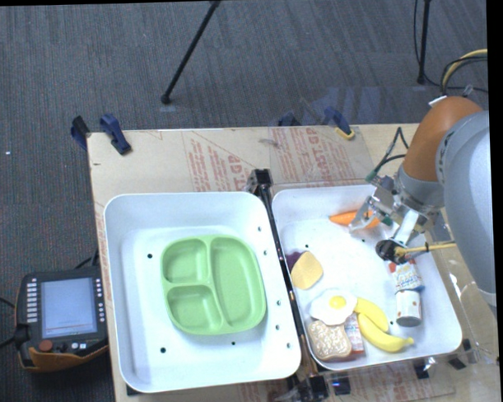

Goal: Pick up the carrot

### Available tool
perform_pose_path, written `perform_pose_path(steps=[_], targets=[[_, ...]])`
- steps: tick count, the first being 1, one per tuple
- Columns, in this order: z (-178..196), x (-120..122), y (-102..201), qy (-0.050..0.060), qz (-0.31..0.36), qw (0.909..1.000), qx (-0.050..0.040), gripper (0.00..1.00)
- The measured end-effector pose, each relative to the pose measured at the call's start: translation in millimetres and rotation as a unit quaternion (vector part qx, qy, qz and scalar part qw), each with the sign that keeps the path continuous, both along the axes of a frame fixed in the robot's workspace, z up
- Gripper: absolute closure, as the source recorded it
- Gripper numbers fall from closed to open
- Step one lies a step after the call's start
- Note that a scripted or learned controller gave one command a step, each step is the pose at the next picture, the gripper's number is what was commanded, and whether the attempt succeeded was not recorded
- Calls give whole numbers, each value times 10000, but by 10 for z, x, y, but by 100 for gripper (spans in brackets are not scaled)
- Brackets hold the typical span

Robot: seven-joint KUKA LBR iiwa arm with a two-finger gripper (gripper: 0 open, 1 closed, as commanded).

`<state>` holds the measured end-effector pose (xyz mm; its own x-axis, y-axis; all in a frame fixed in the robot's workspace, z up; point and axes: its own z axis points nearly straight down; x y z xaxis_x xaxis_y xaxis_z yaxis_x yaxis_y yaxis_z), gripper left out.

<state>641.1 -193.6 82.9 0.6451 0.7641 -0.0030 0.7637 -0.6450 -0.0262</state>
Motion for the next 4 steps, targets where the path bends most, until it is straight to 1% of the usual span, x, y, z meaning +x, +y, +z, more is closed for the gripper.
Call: perform_pose_path(steps=[1,2,3,4], targets=[[112,24,-10,-43,28,10000,-36,100],[91,-7,-20,13,28,10000,-37,0],[27,-85,455,-67,-841,9964,-63,0],[22,-58,515,-21,-2487,9685,-91,0]])
